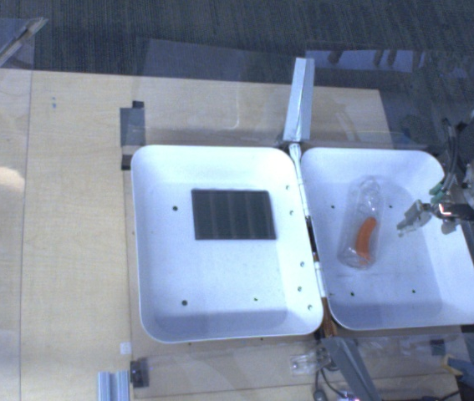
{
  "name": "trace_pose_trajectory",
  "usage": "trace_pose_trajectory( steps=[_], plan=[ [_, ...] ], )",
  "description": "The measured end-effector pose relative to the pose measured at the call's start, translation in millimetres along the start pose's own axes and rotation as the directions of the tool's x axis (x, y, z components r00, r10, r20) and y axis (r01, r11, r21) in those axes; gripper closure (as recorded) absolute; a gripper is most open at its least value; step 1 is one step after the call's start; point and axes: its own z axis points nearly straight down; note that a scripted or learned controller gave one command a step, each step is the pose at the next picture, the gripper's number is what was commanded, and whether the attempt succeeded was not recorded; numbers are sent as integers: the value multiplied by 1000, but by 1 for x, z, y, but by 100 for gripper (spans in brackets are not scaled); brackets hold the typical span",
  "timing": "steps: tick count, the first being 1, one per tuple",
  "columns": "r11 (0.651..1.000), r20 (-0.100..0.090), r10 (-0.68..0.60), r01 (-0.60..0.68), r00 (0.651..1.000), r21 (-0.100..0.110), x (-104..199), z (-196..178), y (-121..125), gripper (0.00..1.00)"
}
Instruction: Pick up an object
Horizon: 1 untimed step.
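STATE: pick not yet done | OBJECT: clear plastic bottle with orange contents (pixel 364 230) lies in right bin (pixel 462 303), ungrasped | TOOL: tool (pixel 414 217) just right of bottle, span cannot be told | LEFT: descend, grasp, lift

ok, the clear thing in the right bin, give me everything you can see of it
The clear object looks like a small transparent plastic bottle or tube lying on its side on the floor of the right bin, long axis running roughly top to bottom in the camera view, slightly tilted. An orange piece sits inside its lower half. It lies left of the bin's centre. The gripper is to its right, apart from it.
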Motion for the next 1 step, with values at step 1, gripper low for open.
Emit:
trace_pose_trajectory(
  steps=[1],
  plan=[
    [991, 15, -127, 128, 992, -41, 31, 66, 16, 0]
  ],
)
